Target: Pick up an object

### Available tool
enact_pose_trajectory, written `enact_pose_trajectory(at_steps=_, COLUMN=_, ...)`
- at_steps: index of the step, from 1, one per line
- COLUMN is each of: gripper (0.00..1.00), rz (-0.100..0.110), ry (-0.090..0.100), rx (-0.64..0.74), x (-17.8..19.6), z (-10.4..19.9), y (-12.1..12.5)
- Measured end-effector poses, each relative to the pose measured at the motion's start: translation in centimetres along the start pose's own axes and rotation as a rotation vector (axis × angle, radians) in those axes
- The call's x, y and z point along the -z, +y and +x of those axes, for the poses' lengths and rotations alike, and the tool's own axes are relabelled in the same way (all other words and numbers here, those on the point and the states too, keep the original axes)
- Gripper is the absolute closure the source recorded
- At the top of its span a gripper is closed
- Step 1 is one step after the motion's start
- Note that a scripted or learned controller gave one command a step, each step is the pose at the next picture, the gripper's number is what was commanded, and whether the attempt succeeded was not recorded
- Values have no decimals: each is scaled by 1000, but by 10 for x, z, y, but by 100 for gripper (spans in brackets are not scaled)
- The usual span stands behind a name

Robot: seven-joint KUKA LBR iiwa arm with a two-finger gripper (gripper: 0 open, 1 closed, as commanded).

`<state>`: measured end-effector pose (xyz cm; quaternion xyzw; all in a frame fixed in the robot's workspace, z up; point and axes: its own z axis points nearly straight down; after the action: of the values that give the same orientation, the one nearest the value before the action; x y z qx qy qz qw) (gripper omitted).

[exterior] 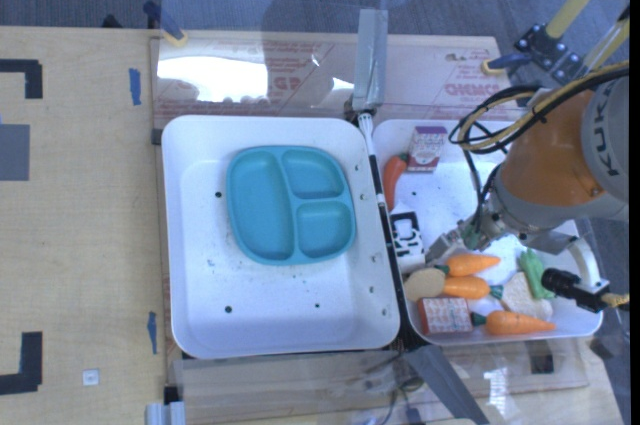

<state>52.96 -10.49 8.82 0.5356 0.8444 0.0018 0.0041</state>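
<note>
Two bins sit side by side on the bench: the left bin [190,243] has a divided plate [291,204] lying in its middle. The right bin [452,145] holds a small carton [429,148] at the back, with carrots [472,275] clustered toward the front under the arm [556,163].

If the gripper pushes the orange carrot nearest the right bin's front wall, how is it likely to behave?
The carrot looks rounded and tapered, so it would probably roll or pivot rather than slide straight. It appears to be a smooth toy, so likely stiff, light and somewhat slippery. It lies close to the right bin's front wall and other pieces, which may stop it early.
</note>
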Motion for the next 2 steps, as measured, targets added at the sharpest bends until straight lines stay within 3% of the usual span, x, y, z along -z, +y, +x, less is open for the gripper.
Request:
enact_pose_trajectory(at_steps=1, gripper=0, rz=4, ry=2, rx=-231, x=98, z=37, y=-9)
enact_pose_trajectory(at_steps=2, gripper=0, rz=-23, ry=-15, rx=-247, x=37, z=7, y=-17)
